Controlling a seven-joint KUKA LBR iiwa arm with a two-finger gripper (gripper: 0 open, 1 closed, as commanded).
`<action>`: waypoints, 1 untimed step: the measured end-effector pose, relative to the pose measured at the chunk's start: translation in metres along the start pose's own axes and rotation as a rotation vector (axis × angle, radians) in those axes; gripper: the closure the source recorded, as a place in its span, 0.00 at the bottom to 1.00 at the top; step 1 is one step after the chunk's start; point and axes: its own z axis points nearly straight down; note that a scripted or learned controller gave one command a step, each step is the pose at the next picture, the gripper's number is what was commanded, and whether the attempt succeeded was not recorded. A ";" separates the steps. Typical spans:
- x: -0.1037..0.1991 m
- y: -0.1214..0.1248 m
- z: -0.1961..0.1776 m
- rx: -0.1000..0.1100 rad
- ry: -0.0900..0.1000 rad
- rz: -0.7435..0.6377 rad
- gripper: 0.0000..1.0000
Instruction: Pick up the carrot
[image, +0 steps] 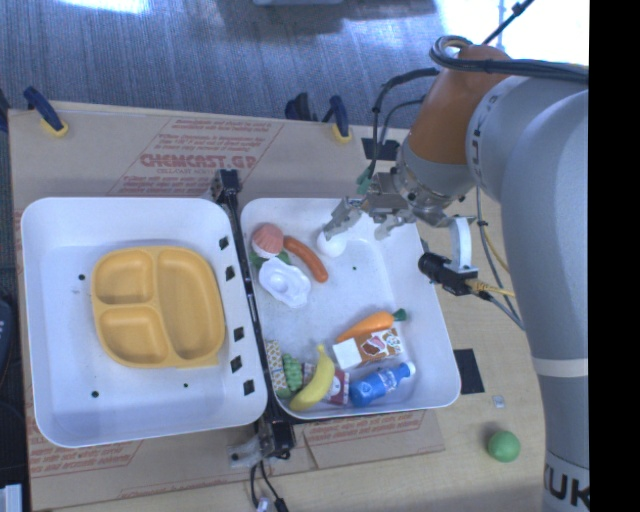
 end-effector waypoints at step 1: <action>-0.033 -0.069 0.069 0.000 0.000 -0.389 0.00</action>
